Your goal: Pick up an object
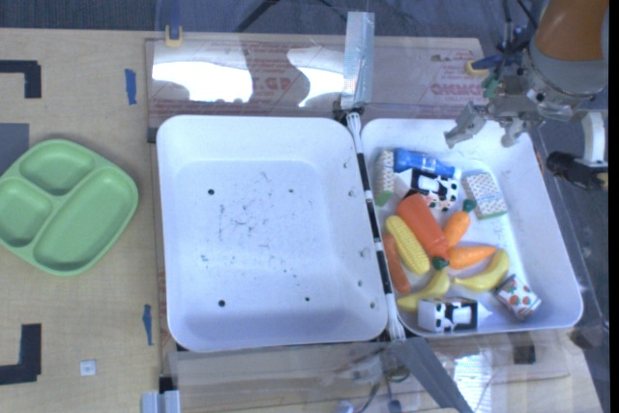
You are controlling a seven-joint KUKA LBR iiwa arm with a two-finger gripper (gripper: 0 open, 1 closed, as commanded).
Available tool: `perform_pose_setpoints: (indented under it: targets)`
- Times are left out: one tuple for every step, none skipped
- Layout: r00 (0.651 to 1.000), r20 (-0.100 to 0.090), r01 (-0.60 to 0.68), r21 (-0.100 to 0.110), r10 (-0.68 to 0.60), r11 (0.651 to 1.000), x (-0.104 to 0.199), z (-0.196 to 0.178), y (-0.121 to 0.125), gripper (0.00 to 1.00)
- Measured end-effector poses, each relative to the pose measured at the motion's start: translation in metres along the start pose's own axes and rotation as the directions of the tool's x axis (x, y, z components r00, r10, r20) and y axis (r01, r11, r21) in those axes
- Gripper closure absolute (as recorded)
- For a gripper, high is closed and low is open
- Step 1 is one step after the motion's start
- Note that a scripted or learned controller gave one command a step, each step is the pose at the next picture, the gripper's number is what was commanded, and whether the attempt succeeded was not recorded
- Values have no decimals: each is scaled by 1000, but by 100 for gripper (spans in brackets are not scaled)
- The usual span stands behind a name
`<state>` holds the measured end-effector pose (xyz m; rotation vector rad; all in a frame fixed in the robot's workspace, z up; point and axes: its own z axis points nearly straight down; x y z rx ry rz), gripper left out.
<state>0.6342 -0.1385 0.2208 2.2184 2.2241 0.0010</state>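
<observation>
The right bin (556, 237) holds a heap of toy food: a corn cob (407, 244), carrots (426, 223), a banana (488, 275), a blue packet (423, 162) and small cartons. The left bin (193, 150) shows only scuffed white floor. A green divided plate (63, 204) lies on the counter (77, 73), left. The gripper (490, 123) hovers over the right bin's far edge, jaws spread wide, nothing between them.

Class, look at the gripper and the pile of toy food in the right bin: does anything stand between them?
Nothing visible does. The gripper hangs over the right bin's far edge, and the toy food lies uncovered below and nearer the camera.
</observation>
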Motion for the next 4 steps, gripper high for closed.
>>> perform_pose_setpoints:
  targets:
    - [991,-1,131,0,-131,991,-7,111,-42,0]
    - [991,1,131,-4,-131,991,19,134,-96,0]
    - [992,3,128,-8,-128,992,18,123,-95,100]
    - [1000,2,24,-2,-24,1000,23,-8,-37,100]
